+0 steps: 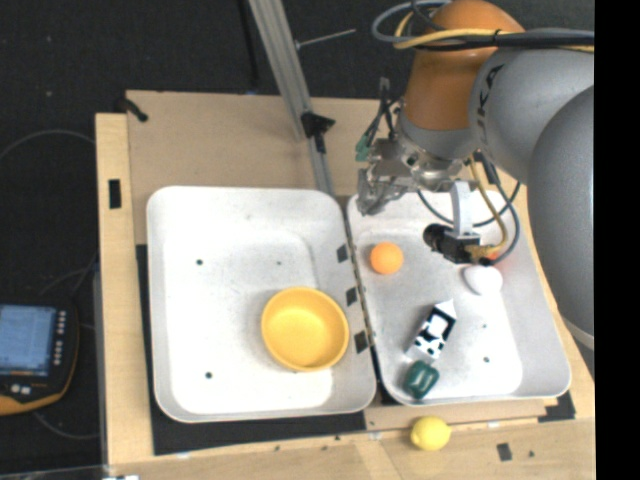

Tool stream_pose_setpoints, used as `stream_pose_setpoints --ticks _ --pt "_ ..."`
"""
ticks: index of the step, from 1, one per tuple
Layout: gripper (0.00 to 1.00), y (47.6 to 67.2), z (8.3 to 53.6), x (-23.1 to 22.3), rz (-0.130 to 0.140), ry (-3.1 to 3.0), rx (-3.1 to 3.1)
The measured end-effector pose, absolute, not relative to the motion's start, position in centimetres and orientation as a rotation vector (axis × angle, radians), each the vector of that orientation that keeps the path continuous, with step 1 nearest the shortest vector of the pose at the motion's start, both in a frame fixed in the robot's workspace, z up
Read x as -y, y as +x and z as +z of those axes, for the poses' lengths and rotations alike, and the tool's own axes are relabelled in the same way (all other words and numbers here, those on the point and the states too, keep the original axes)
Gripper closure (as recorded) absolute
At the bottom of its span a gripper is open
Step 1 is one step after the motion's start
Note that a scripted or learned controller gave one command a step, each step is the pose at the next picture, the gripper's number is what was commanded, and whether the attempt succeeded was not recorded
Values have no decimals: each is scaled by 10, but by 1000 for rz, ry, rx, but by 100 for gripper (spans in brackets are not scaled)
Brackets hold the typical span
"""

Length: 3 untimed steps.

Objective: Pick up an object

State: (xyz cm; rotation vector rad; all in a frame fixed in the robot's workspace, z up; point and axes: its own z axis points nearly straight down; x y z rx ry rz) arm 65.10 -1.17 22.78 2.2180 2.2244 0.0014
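a tan bench [230, 128] on a dark floor bears two white bins. the arm's grey bulk hides the right bin's [520, 368] far right corner, and the gripper [375, 196] hangs over that bin's upper left corner; whether it is spread or pressed together, i cannot tell, as wrist hardware and cables blur it. nothing shows between its tips. below it lie an orange ball [386, 258], a white lump [483, 279], a black-and-white toy [433, 332], a green piece [421, 378]. the left bin [200, 238] holds a yellow bowl [304, 328]. no writing is readable.
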Motion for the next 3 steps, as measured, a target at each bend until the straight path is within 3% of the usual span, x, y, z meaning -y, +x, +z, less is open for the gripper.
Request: stream_pose_setpoints --ticks 2,3 --pt "100 645 230 -78 1 2215 -2230" --pt "0 645 230 -75 1 2220 -2225"
